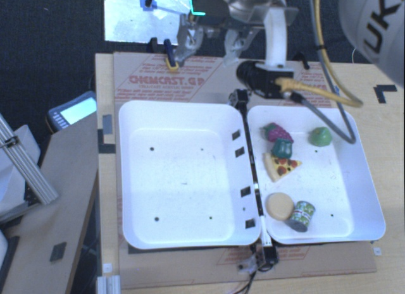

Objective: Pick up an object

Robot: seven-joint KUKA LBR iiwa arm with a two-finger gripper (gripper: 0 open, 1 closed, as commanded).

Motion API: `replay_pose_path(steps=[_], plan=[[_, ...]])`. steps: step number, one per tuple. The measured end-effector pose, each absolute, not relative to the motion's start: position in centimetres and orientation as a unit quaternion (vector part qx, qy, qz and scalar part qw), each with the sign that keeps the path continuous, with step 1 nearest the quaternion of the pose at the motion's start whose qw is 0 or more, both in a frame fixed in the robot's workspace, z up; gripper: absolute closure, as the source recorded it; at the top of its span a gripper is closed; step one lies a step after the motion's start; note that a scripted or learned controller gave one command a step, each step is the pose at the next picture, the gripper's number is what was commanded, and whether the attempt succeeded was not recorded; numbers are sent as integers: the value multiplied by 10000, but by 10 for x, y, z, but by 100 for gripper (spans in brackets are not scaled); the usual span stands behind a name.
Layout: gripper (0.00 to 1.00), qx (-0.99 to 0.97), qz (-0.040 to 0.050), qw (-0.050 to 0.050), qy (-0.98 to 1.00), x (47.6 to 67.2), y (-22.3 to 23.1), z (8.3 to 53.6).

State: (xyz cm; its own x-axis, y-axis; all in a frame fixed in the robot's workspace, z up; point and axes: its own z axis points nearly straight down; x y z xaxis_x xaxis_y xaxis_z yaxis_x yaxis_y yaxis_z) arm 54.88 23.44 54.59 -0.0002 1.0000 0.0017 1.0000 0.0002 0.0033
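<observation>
The right bin holds several small objects: a purple grape bunch, a green round fruit, a pizza slice, a tan round cookie and a small green-labelled can lying near the front. My gripper hangs high above the bench's far edge, beyond the bins, over the cardboard sheet. Its two fingers stand apart with nothing between them.
The left bin sits beside the right one, joined by a black hinge strip. A yellow cable and a grey hose cross the right bin's far rim. A tablet lies off the bench at left.
</observation>
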Motion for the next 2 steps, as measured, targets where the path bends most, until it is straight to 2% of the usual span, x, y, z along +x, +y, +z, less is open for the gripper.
replay_pose_path(steps=[2], plan=[[0, 7070, 18, 6, 7072, 549, 234, 546]])
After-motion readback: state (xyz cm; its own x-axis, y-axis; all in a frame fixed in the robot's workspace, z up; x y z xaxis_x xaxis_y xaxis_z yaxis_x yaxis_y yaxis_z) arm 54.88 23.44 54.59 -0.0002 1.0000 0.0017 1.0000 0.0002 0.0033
